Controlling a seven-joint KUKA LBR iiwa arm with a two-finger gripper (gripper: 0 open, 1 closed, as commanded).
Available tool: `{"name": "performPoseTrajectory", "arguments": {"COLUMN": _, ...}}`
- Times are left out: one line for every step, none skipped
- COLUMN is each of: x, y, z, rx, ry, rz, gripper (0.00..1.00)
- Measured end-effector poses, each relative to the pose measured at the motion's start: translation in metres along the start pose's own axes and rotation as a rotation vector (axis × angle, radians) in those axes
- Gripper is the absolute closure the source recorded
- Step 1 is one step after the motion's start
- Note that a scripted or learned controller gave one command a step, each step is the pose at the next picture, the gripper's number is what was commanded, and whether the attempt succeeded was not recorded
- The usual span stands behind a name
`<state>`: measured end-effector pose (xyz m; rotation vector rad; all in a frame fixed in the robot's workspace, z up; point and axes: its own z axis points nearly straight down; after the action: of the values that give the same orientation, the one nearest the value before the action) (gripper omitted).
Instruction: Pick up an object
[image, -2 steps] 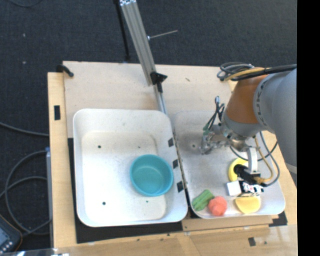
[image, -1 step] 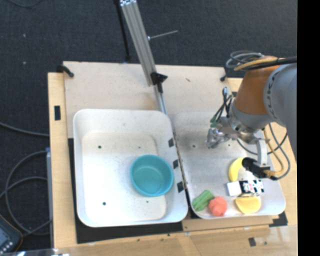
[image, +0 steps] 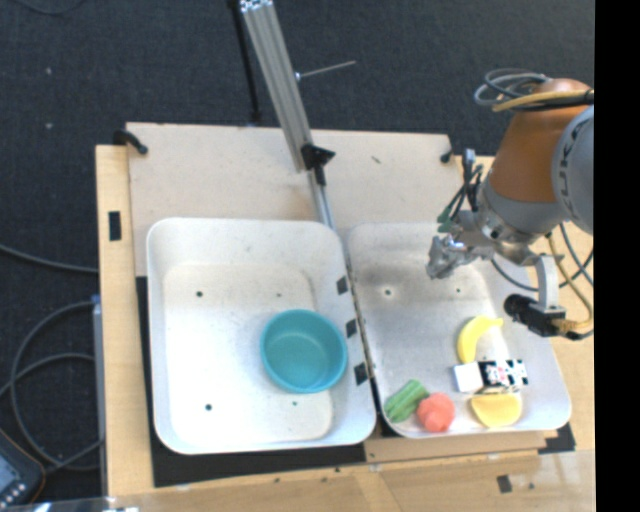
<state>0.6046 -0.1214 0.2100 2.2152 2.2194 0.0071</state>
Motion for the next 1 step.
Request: {"name": "performPoseTrajectory", "arguments": {"x": 0.0537, "y": -0.0149, "z": 0.0014, "rx": 0.006, "ry": 0.002, "rz": -0.004, "gripper": 1.00}}
